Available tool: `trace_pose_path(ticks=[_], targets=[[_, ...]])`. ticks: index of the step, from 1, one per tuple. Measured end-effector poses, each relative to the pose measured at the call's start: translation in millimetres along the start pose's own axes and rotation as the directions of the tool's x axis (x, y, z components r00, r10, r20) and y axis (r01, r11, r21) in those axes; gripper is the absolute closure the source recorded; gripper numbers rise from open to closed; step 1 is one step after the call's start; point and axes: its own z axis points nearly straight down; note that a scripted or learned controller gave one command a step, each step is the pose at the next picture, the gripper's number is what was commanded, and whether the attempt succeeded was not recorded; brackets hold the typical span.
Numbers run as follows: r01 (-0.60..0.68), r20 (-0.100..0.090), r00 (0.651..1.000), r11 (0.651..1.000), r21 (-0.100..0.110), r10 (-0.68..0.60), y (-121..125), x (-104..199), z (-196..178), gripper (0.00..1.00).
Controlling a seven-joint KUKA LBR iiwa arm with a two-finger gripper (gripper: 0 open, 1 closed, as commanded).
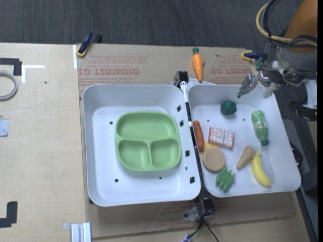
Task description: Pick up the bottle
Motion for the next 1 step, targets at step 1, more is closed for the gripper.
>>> trace_pose_path(ticks=[1], targets=[[0.0, 0.007, 1.0, 1.0, -0.023, 0.0, 0.7, -42.5, 111.1, 0.0]])
